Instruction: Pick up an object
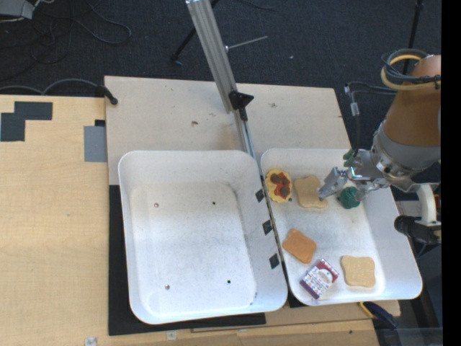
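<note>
Two shallow white bins are seen side by side on the counter (180, 114), both of smooth plastic with rounded corners. The left bin (144, 171) is speckled with fine dark grit on its floor. The right bin (403, 280) carries six small things. A round yellow piece with red and dark topping (279, 184) lies at the upper left of that bin, and a pale tan slice (308, 191) is set just beside it. An orange, rounded flat piece (299, 245) lies lower down, near the divider. A red and white printed packet (319, 278) and a tan bread-shaped slice (358, 271) are placed near the bottom edge, close together. A dark green rounded object (349, 197) rests under the arm's end. The gripper (338, 182), metallic and grey, is lowered between the pale slice and the green object; how far it is open cannot be told, and nothing is seen held in it. A ribbed aluminium post (215, 52) slants over the counter above the bins.
</note>
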### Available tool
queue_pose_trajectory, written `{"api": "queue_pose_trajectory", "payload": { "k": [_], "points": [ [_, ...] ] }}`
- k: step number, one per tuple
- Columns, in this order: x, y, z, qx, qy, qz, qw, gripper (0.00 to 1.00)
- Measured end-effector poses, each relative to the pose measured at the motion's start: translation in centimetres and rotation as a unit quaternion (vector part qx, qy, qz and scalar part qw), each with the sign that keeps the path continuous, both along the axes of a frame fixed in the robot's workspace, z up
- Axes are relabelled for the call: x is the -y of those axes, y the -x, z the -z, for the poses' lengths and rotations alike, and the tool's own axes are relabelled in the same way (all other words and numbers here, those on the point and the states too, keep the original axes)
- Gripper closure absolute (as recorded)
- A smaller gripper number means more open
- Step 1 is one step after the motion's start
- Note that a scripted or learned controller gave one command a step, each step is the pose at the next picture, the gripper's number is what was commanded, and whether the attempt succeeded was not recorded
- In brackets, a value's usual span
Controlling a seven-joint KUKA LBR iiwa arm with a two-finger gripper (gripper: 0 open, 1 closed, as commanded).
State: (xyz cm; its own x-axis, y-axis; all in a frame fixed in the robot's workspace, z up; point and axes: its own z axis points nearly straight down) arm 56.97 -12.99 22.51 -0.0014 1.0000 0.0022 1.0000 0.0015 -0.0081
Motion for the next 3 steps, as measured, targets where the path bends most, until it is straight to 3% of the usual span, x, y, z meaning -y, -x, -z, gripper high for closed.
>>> {"api": "queue_pose_trajectory", "payload": {
  "k": [1, 3],
  "points": [
    [0.1, -0.1, -0.2, 0.003, 0.0006, 0.001, 1.0000, 0.00],
    [0.1, 0.8, 10.3, 0.000, 0.0002, 0.001, 1.0000, 0.00]
  ]
}}
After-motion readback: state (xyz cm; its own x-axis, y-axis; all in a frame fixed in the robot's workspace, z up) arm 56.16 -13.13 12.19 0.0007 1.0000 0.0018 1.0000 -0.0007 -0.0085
